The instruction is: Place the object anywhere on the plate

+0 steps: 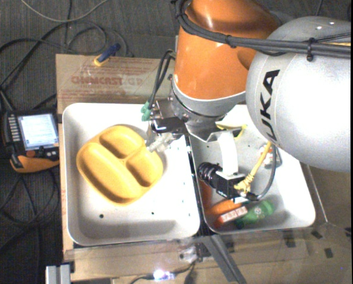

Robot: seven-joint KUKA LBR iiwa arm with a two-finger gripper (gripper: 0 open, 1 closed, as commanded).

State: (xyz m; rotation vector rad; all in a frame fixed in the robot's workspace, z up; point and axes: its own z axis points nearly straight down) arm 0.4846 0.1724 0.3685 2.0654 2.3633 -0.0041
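bench, two white bins

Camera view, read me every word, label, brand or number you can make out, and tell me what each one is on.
"UKA", the visible part of the brand lettering, on the grey arm.
Faint reddish print on the cardboard sheet: too blurred to read.
Screen of the handheld pendant: too small to read.
Label on the red object in the right bin: too small to read.

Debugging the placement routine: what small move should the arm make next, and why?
Probably ease down a little over the yellow plate in the left bin. The gripper hangs at the plate's right rim, and whether it carries anything can't be told.
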